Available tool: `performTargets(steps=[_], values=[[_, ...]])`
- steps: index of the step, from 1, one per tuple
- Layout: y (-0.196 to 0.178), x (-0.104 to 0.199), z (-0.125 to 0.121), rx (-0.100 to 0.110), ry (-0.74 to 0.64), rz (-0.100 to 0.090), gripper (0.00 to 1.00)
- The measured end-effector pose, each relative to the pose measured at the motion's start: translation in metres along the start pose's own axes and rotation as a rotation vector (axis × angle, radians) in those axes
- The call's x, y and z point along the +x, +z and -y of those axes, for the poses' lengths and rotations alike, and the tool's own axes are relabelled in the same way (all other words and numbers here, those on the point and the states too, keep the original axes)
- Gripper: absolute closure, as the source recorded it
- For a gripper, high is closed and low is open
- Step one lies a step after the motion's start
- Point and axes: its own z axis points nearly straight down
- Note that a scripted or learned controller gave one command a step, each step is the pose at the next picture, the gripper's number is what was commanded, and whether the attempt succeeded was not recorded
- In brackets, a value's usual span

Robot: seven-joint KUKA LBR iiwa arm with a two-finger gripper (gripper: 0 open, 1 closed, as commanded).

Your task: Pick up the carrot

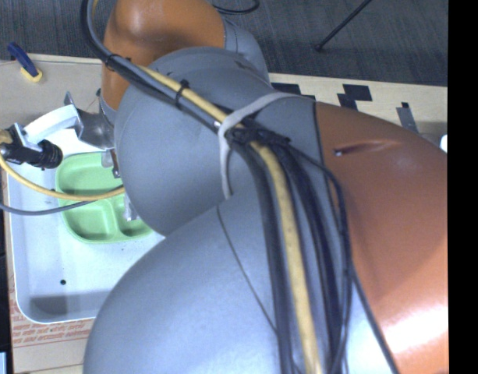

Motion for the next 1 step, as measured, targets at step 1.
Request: performTargets(steps=[1], values=[[0.0763, -0.0524, -0.0126, 0.0, 0.0, 0.002, 0.0]])
